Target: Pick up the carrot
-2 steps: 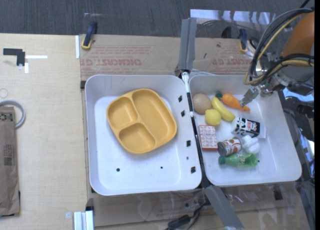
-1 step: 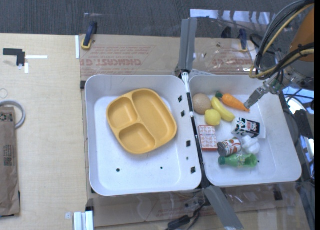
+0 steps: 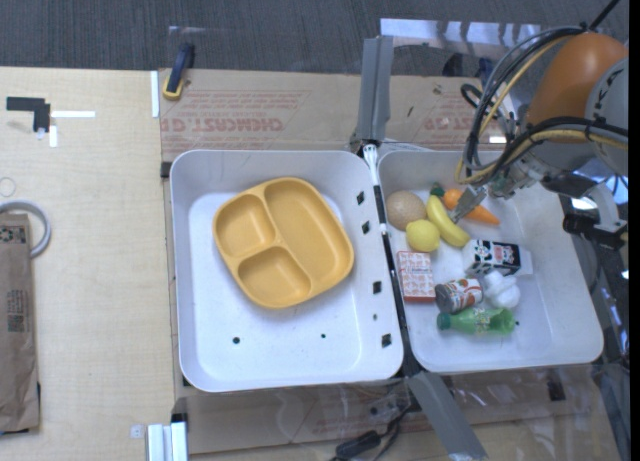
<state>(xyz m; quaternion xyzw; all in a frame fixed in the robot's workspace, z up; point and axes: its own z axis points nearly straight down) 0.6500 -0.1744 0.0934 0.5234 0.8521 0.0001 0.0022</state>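
Glossy yellow plastic tray (image 3: 285, 241) lies in a smooth white plastic bin (image 3: 200, 329) beside brown cardboard (image 3: 260, 111).

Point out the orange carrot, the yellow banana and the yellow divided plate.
orange carrot (image 3: 482, 215): camera view, on its exposed right end.
yellow banana (image 3: 446, 222): camera view, on the middle of its curve.
yellow divided plate (image 3: 300, 213): camera view, on its large compartment.

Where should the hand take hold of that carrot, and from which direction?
Probably the carrot's free right end, coming straight down from above. It lies flat, pointing left to right, with its left part crowded by the banana and the hand over it. Fingers set across its thin width would fit best; the bin wall behind leaves room.
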